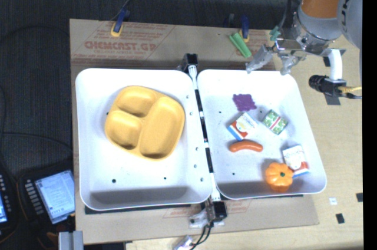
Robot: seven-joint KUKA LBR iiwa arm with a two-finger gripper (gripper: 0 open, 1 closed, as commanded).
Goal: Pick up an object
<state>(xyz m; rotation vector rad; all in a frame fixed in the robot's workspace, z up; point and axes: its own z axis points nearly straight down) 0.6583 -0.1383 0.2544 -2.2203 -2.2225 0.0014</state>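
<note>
My gripper (270, 64) hangs over the far rim of the right bin (306, 104), open, with nothing between its fingers. Below it in that bin lie a purple flat piece (244, 101), a green-and-white small carton (274, 121), a red-and-white small carton (242, 126), an orange-red sausage (245, 147), another red-and-white carton (294, 158) and an orange pumpkin (278, 176). The left bin (88, 125) holds a large yellow moulded piece (144, 121) with three lobes.
A green clip (240, 43) and a blue clip (120, 21) sit on the brown board behind the bins. A black divider (200, 119) runs between the bins. A black fitting (327, 85) juts from the arm at right. A tablet (54, 194) lies at lower left.
</note>
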